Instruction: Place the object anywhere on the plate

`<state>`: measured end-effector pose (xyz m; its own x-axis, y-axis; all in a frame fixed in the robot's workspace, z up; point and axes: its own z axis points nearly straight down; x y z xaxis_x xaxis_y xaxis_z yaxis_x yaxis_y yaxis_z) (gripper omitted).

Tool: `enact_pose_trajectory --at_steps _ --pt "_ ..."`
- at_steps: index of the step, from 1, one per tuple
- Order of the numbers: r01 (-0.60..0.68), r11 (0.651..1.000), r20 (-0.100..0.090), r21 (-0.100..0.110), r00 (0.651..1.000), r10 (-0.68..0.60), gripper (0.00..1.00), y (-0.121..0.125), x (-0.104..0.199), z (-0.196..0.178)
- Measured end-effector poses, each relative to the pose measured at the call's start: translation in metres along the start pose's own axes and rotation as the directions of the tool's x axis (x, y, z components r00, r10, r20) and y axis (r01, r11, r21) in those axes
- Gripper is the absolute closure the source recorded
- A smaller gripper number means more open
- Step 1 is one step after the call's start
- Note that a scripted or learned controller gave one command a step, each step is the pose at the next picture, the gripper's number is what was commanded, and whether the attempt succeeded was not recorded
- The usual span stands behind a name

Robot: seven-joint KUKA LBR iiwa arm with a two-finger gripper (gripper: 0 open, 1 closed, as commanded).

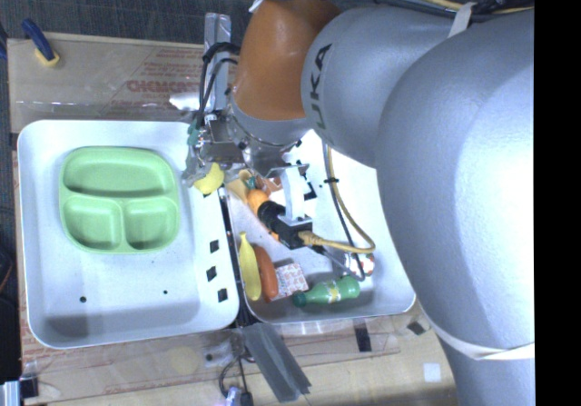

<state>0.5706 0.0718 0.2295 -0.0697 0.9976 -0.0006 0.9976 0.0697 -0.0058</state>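
— Grey arm [436,123] fills my foreground, reaching in from the right. What's under it?

— I see the tool [207,159] at the divide between the two bins, with a yellow object [210,179] right at its tip. I can't tell whether it's gripped.

— And the plate?

— Green divided plate [118,198] lies in the left bin [54,304]. Right bin [390,300] holds a banana [248,263], a hot dog [267,272] and a green bottle [329,292].
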Motion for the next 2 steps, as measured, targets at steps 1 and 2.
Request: enact_pose_trajectory --at_steps 1,2 --pt "0.114 0.993 0.001 -0.004 0.993 -0.114 1.00 0.0123 0.0447 -0.0111" --pt "0.114 0.994 0.001 -0.005 0.994 -0.114 0.00 0.0123 0.0444 -0.0111"
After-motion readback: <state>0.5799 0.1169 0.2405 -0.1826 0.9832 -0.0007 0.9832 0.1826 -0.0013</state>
